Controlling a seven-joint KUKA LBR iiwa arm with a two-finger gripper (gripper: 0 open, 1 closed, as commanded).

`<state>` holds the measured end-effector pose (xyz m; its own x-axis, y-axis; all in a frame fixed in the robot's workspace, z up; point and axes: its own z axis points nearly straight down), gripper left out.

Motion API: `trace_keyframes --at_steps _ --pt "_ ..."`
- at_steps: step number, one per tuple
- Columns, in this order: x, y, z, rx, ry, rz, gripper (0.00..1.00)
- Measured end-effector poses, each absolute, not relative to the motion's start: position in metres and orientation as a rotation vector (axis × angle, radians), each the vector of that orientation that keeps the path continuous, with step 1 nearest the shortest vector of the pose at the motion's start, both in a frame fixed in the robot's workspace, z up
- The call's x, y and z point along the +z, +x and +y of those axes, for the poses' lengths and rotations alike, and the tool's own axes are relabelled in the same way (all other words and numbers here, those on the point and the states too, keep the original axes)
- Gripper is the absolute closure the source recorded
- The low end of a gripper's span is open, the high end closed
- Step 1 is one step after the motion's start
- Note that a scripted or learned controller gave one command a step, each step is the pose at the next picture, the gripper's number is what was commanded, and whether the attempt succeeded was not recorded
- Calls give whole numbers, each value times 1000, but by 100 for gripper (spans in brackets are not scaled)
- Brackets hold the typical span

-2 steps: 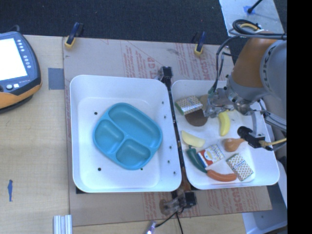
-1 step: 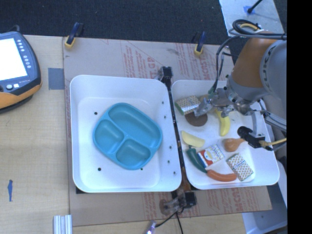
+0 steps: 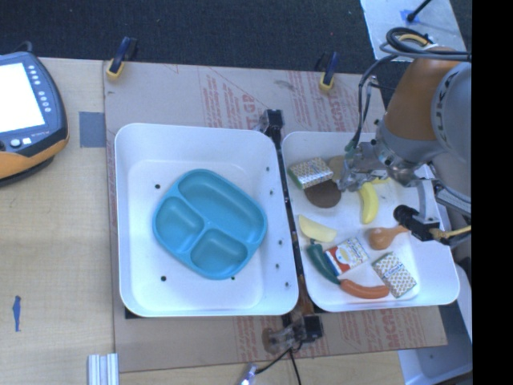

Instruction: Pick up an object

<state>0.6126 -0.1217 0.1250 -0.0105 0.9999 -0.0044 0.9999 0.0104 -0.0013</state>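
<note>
Wooden bench (image 3: 48, 239) against dark carpeted floor (image 3: 224, 10).

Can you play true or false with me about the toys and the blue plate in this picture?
1. The blue plastic divided plate lies in the left white bin. True.
2. The yellow toy banana sits on the blue plate. False: it lies in the right white bin, beside the robot's gripper.
3. A long red-orange toy sausage lies near the front edge of the right bin. True.
4. All the toy food is in the left bin. False: the toy food is in the right bin, and the left bin holds the plate.
5. The grey robot arm with an orange band reaches over the right bin. True.
</note>
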Motion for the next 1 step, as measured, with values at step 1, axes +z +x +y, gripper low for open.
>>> trace_keyframes --at_steps 1 --pt "125 612 -122 -7 2208 2232 0"
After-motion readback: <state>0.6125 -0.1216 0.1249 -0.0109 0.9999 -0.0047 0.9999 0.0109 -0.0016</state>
